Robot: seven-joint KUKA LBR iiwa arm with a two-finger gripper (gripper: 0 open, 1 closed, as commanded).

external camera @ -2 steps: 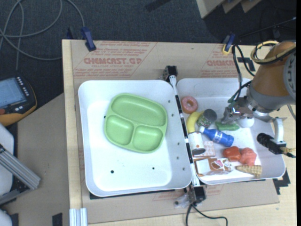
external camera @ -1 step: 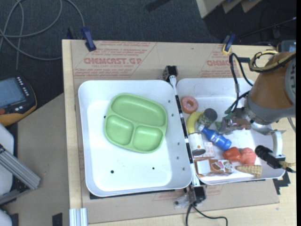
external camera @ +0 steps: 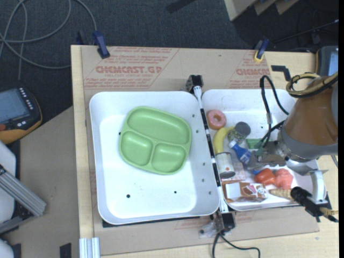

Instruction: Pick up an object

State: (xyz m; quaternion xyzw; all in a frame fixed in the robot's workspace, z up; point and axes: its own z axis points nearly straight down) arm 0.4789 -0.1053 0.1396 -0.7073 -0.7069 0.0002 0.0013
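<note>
My arm comes in from the right and hangs low over the right bin (external camera: 279,98). My gripper (external camera: 267,156) sits down among the clutter, and from this angle I cannot tell its state or whether anything is in it.

The pickable things lie crowded in that bin: a pink doughnut (external camera: 216,119) near the dividing wall, a yellow banana (external camera: 220,139) just below it, a small grey round piece (external camera: 242,128), a blue-and-white object (external camera: 240,153) beside my wrist, an orange-red toy (external camera: 267,176) and a flat printed packet (external camera: 244,190) at the front edge.

I judge these to be light plastic play food: stiff, smooth, apt to slide. The banana looks the best candidate, taken across its middle. The packet lies too flat.

The left bin (external camera: 107,160) holds a green divided plate (external camera: 155,140).
</note>
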